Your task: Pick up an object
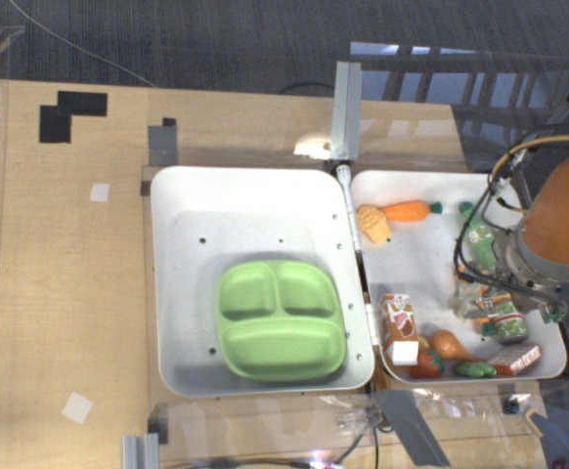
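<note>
Gripper (488,303) hangs low over the right side of the right bin (431,262), down among the toys, at the end of the grey arm with the orange band (563,213). Wires and grey parts hide it, so it is not clear if it is wide or narrow, or if it has got anything. A little green and red packet (509,327) lies just beside it.

Closest to the front wall of this bin lie a red toy (426,363), a green pod (475,368) and a small red and white box (525,360). A white block (405,352) touches the red toy. A brown onion (449,343) sits just behind the green pod. A brown and white carton (397,316) lies by the bin's left wall, touching the white block.

Farther back, a pale green toy (480,247) sits under the arm's wires. At the back lie a yellow bun (372,224) and an orange carrot (405,211), touching each other.

In the left bin (182,262), a green plate (280,319) with three parts sits toward the front.

Both bins rest on a wooden bench (60,291). Two black marks (69,113) show on it, far back on the left. A grey metal post (345,106) stands behind the spot where the two bins meet
</note>
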Controlling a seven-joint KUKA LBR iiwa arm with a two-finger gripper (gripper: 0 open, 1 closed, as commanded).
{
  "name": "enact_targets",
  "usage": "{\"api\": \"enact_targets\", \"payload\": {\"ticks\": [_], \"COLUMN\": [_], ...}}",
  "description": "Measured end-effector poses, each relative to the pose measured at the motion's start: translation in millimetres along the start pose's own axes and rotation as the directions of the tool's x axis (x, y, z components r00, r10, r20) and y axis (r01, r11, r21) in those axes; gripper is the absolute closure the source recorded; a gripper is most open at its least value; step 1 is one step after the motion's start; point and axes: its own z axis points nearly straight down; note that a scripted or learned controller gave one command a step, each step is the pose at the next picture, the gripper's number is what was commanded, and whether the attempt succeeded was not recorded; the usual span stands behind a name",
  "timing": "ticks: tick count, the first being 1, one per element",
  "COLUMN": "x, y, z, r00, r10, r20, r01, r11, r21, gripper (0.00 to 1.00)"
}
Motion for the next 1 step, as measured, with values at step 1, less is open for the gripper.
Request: {"api": "enact_targets", "payload": {"ticks": [1], "x": [-43.7], "y": [70.3], "z": [-133.6], "r00": [0.996], "r10": [0.092], "r20": [-0.016], "r01": [-0.092], "r11": [0.996], "r21": [-0.008], "gripper": [1.0]}}
